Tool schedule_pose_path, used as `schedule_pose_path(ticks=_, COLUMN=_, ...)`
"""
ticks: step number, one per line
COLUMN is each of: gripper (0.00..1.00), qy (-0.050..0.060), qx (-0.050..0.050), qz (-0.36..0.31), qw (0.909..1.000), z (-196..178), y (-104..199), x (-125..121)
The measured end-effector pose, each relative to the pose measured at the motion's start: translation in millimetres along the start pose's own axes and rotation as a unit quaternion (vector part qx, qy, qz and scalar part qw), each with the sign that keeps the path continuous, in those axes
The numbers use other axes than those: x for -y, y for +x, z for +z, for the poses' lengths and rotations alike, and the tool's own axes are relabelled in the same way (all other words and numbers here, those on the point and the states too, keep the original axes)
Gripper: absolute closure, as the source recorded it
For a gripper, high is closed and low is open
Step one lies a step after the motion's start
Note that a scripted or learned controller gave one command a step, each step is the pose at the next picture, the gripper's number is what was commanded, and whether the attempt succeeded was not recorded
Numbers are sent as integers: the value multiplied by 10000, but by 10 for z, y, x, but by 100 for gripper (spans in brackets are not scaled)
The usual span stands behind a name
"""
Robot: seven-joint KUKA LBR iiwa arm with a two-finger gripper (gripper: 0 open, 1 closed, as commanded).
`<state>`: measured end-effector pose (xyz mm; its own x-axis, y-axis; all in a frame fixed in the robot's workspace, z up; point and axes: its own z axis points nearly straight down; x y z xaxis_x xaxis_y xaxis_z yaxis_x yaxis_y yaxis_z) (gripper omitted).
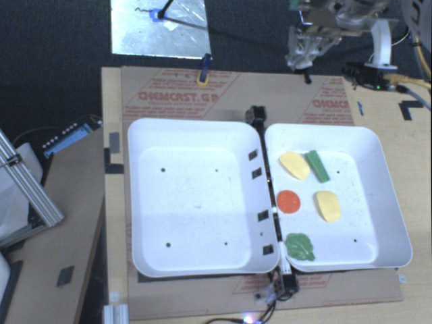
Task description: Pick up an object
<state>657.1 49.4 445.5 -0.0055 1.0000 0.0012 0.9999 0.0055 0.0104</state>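
The right bin holds several small objects: a pale yellow piece, a green stick touching its right side, a red-orange disc, a second yellow piece and a dark green leafy piece at the front left corner. My gripper hangs high above the back edge of the bench, well behind the right bin, with nothing visible between its fingers. The fingertips blur together against the dark floor.
The left bin lies beside the right one, joined by black clips along the shared wall. A shiny metal sheet lies on the floor at the back left. Cables and a white fitting sit at the back right.
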Motion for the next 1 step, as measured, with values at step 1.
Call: schedule_pose_path(ticks=1, gripper=100, qy=-11, qx=-7, qz=-12, qw=10000, z=-837, y=297, x=77)
